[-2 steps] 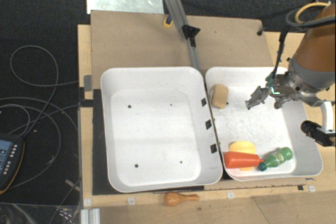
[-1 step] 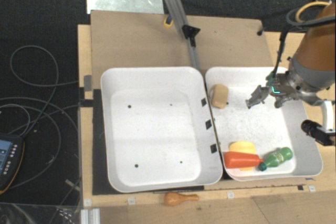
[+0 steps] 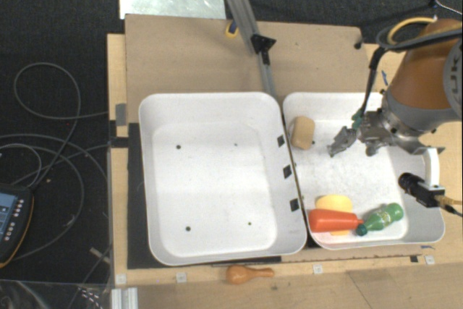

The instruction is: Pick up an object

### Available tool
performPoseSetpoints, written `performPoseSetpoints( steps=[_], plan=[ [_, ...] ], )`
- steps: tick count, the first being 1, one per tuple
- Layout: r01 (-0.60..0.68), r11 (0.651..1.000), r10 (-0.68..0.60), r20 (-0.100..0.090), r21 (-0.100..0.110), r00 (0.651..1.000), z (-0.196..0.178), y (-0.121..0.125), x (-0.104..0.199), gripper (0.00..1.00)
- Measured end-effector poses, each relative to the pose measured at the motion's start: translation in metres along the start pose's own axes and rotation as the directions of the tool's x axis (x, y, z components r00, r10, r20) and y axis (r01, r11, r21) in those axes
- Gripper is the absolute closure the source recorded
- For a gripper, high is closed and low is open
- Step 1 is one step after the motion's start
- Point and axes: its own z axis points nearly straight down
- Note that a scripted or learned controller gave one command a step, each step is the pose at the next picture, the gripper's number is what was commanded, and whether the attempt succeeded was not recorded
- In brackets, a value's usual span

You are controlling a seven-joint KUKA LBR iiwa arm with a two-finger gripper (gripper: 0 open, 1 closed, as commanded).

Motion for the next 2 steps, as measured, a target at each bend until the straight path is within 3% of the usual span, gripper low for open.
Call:
performPoseSetpoints(
  steps=[1, 2],
  plan=[
    [-0.001, 1.0, 0.001, -0.001, 0.002, 1.0, 0.062, -0.004, 0.001, 0.0],
    [-0.001, 1.0, 0.001, 0.0, 0.0, 1.0, 0.101, -0.004, 0.001, 0.0]
  ],
)
